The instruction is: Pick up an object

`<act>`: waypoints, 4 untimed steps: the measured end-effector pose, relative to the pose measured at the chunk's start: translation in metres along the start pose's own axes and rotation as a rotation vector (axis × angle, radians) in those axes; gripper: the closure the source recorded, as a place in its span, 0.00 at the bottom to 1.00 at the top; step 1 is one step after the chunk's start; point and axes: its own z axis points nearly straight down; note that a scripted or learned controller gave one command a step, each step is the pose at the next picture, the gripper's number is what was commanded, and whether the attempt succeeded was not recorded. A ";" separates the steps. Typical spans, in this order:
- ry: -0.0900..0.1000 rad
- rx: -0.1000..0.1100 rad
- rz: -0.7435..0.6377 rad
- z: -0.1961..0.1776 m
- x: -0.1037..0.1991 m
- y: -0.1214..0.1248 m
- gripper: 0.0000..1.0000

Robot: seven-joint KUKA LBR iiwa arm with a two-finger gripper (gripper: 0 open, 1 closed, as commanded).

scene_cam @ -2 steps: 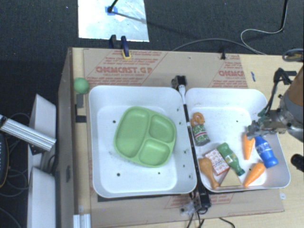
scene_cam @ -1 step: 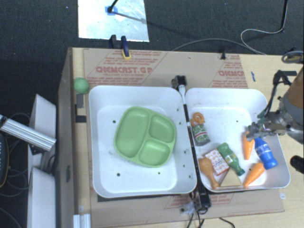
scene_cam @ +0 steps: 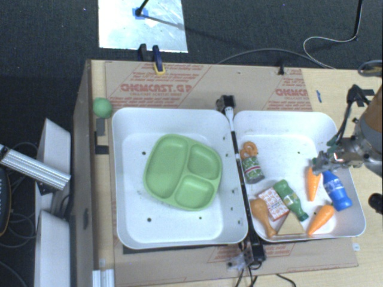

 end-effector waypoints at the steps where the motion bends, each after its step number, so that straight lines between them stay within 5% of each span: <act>1: 0.000 0.002 0.004 0.012 -0.008 0.014 1.00; 4: 0.000 0.000 -0.002 -0.004 0.005 0.000 1.00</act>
